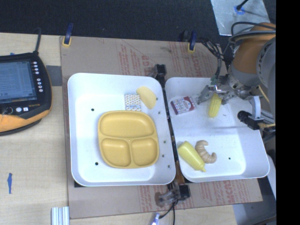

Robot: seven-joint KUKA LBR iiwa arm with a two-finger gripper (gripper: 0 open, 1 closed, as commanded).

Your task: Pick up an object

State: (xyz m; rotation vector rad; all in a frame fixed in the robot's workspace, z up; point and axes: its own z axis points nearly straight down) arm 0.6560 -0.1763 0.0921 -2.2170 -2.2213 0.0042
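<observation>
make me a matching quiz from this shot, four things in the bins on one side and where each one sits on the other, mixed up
Things:
1. divided yellow tray
2. corn cob
3. red packet
4. yellow squeeze bottle

Places:
A. right bin, far left part, beside the divider
B. right bin, near left corner, next to a tan curled piece
C. left bin, middle
D. right bin, far side, at the pincer

Pairs: 1-C, 2-D, 3-A, 4-B

No lettering can be read with certainty. The cardboard sheet (117, 55) carries faint red printing, the small red packet (183, 105) a pale label, and the handheld screen (16, 81) blurred lines, all too small to read.
</observation>
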